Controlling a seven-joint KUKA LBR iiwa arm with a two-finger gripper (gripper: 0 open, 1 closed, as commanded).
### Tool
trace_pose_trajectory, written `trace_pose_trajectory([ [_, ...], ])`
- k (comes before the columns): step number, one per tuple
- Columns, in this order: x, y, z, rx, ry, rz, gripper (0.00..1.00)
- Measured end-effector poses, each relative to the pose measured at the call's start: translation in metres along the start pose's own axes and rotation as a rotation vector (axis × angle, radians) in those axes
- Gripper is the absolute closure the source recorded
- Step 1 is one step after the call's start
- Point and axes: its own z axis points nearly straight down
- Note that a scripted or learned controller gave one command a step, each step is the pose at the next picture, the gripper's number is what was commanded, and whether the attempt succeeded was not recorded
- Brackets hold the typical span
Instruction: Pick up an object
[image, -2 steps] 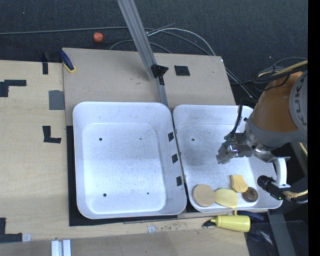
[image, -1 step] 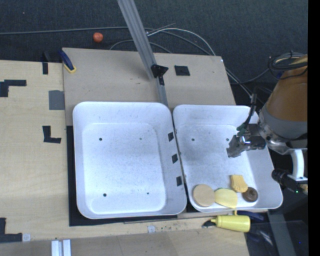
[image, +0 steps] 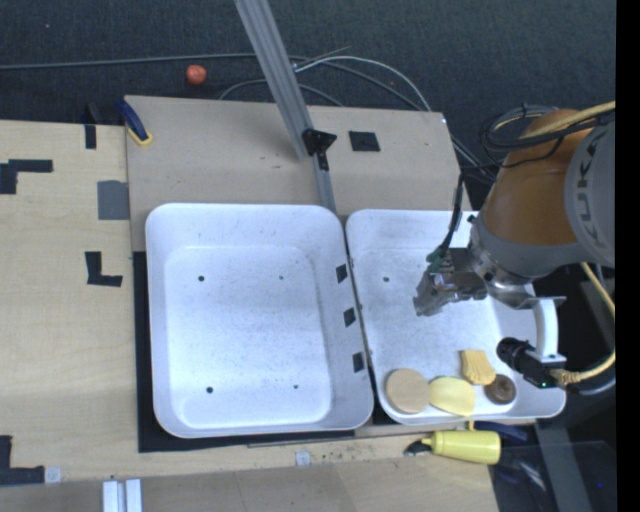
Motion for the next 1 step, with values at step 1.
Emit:
trace_pose_trajectory([
  [1,0.0532,-0.0087,0.0125,0.001,0.0,-0.001,1.0],
])
